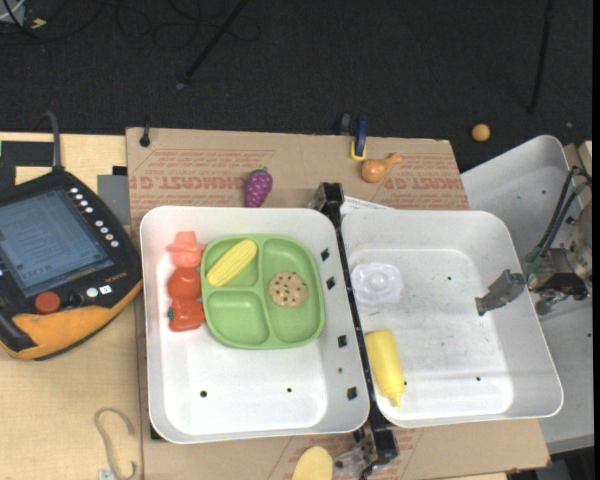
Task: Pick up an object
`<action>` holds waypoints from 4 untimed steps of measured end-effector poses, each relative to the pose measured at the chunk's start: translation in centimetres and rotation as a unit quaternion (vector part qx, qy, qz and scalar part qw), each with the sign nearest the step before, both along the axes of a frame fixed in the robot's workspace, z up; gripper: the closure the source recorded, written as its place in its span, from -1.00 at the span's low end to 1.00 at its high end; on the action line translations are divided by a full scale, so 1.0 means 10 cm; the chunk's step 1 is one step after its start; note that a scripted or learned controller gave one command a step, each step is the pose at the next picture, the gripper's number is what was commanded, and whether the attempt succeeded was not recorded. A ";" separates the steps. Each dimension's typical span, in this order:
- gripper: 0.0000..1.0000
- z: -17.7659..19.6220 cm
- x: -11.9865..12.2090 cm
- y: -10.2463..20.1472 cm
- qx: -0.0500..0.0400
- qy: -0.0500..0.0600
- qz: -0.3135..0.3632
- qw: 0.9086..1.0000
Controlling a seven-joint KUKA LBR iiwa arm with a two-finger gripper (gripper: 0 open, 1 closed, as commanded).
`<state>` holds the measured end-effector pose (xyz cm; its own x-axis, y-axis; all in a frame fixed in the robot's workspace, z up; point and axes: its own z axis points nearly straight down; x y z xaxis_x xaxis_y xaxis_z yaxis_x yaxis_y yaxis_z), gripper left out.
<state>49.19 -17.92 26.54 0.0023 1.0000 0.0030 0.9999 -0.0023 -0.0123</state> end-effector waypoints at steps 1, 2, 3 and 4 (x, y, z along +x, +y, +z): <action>-1.00 0.05 0.02 0.00 -0.001 -0.006 0.001 1.000; -1.00 -0.52 0.12 0.02 0.000 -0.003 0.002 1.000; -1.00 -1.12 0.03 0.08 0.000 -0.002 0.002 1.000; -1.00 -1.62 0.02 0.18 0.000 -0.003 0.000 1.000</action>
